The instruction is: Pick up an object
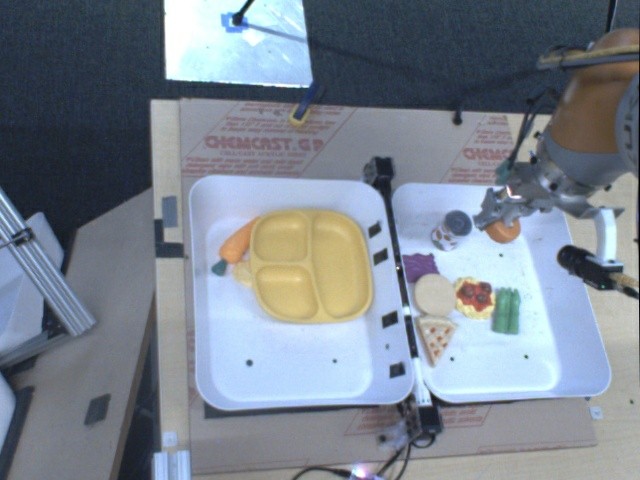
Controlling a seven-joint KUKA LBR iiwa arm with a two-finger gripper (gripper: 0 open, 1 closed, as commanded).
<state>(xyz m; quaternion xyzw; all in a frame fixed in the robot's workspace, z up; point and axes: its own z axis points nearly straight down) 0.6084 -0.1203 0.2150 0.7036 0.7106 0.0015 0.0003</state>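
My gripper [502, 211] hangs over the far part of the right bin [570, 353]. Directly under it sits a small orange object [503, 233], partly hidden by the gripper; whether they touch I cannot tell. To the left of it a small grey-topped can [452, 228] stands upright. Nearer the front lie a purple piece [420, 265], a round tan disc [435, 294], a red-and-yellow toy food piece [474, 297], a green piece [506, 309] and a waffle-patterned wedge [436, 337].
The left bin [230, 368] holds a yellow divided plate [302, 265], with an orange carrot [236, 240] at the plate's left edge. A black divider [392, 268] runs between the bins. The arm [595, 118] comes in from the upper right.
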